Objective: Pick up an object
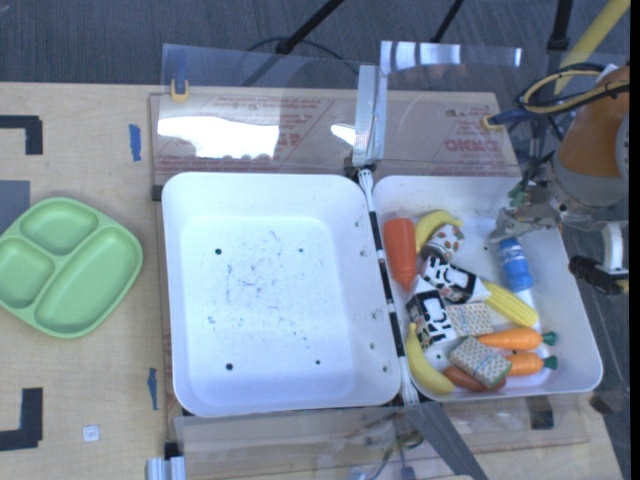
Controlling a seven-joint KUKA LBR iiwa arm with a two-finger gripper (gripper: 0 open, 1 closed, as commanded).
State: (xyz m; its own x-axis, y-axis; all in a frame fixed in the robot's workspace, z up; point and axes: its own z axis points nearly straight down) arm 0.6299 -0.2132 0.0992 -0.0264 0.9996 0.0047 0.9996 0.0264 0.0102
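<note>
Blue bottle (514, 265), cylindrical, white-capped, among smooth plastic toy food.

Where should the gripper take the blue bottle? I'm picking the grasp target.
Grip the blue bottle across its middle, coming from above. It lies flat, apart from the pile, with bare bin floor along its right side, so fingers likely fit either side.

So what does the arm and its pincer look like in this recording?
The arm is grey with a broad orange band above the wrist. Yellow and dark cables loop over its top. The pincer is a small metallic grey assembly with thin wiring; finer detail is too blurred to tell.
</note>
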